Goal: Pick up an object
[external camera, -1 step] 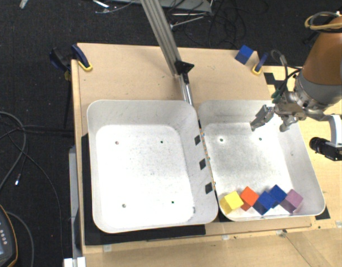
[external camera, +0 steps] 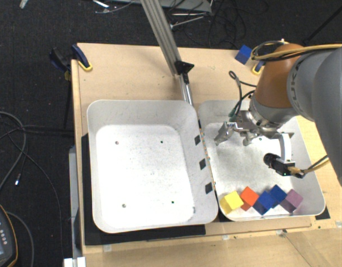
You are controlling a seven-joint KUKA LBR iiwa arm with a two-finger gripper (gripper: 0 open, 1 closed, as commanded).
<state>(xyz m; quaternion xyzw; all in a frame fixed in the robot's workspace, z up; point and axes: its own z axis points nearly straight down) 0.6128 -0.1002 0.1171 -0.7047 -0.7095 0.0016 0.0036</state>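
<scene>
Lined up along the lower-right bin's (external camera: 312, 174) bottom rim: yellow block (external camera: 232, 201), orange block (external camera: 249, 196), blue block (external camera: 272, 198), purple block (external camera: 291, 199). Gripper (external camera: 236, 133) above them mid-right, fingers splayed, holding nothing. Best to descend over the yellow end block, straddling its free sides.

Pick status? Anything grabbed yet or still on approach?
Done: the arm has reached over the right bin. In hand: nothing shows between the fingers; the gripper hangs over bare bin floor near the divider. Left: the whole pick. The yellow block, orange block, blue block and purple block all sit in a row at the bin's near edge, apart from the gripper.
</scene>
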